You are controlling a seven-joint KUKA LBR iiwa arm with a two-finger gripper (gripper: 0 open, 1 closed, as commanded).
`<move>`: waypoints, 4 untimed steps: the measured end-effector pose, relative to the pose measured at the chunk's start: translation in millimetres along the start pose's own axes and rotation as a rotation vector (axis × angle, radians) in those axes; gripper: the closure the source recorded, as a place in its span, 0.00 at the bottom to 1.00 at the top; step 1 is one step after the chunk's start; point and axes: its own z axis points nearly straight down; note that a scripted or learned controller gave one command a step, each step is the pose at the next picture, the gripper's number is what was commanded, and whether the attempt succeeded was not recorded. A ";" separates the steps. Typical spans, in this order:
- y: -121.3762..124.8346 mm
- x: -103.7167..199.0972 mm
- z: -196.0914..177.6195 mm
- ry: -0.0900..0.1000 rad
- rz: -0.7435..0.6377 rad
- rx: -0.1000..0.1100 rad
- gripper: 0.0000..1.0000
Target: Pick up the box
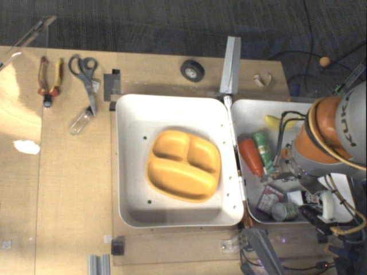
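A small maroon and grey box [268, 199] lies near the front left corner of the right bin [248, 114]. The grey arm with its orange band [324, 135] reaches down into that bin from the right. Its gripper [279, 175] hangs low just above and behind the box, beside a red object [250, 156] and a green bottle [263, 146]. The arm's body hides much of the gripper.
A large yellow-orange bread-shaped object [183, 164] fills the middle of the left bin [132, 211]. In the right bin also lie a grey cylinder [282, 211], a white printed item [303, 197] and a yellow piece [273, 121]. Scissors [86, 76], pliers and a tape roll [192, 70] rest on the bench.
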 end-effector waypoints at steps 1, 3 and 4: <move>-0.1 -0.1 0.0 0.000 0.000 0.000 0.00; -3.1 6.4 12.5 0.005 -0.056 0.010 0.00; 0.9 5.4 0.3 0.000 -0.058 0.000 1.00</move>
